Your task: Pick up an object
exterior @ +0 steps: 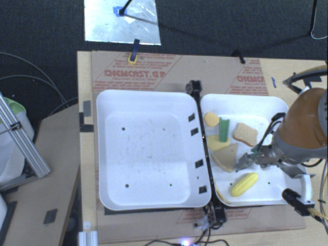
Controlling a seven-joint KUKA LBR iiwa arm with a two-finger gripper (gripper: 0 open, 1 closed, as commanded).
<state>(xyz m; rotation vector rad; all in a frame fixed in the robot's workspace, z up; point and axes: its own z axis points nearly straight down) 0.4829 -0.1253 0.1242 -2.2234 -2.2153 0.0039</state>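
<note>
While low in right bin (277, 105), gripper (245, 162) just above corn (244, 184)

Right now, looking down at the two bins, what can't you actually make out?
- Gripper: small and dark over the right bin; open or shut is unreadable.
- Arm: cut off by the right edge.
- Pale wedge: its right end is covered by the gripper.
- Yellow round piece and green stick: too small to identify.

One fixed camera looks down at a slant from above the bench (169, 65), far enough back to take in both white bins: the left bin (110, 137) toward nine o'clock, the right bin (271, 106) toward three o'clock, and dark floor (41, 24) beyond at twelve.
</note>
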